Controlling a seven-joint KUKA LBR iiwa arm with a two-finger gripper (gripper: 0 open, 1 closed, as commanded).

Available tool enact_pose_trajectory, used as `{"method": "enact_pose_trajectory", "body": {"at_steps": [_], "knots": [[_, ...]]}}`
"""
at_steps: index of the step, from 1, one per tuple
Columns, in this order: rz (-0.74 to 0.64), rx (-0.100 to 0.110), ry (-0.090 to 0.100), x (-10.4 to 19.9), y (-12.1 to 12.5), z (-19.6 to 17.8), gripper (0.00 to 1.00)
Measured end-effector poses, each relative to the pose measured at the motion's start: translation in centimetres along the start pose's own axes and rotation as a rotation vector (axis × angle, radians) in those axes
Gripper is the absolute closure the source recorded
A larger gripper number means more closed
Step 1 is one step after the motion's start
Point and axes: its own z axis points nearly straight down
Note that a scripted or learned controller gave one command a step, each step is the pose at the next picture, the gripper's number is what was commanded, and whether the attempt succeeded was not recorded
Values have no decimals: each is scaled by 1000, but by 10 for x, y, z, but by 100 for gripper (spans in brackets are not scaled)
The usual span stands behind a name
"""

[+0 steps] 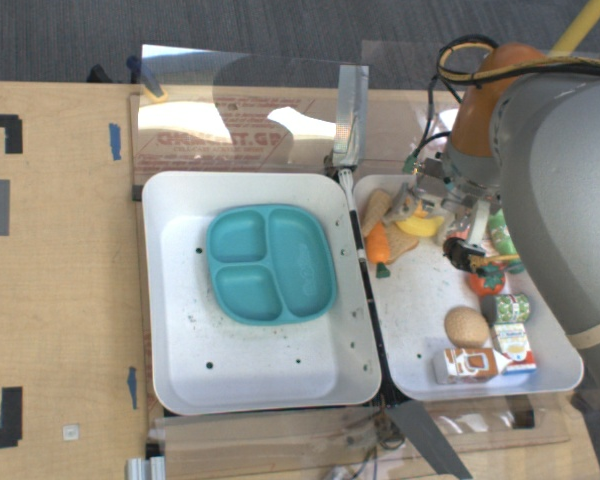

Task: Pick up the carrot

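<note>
Carrot (pixel 377 241) hugs right bin's (pixel 420 363) left wall; gripper (pixel 432 196) nearby, can't tell its state.

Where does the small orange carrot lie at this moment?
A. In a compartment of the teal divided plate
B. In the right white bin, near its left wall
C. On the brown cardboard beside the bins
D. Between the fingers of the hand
B: the small orange carrot lies on the floor of the right white bin, close against its left wall, apart from the teal divided plate in the left white bin.
</note>
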Motion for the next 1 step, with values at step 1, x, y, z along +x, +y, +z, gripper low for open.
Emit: {"method": "enact_pose_trajectory", "body": {"at_steps": [1], "knots": [[42, -44, 6, -16, -53, -1, 0]]}}
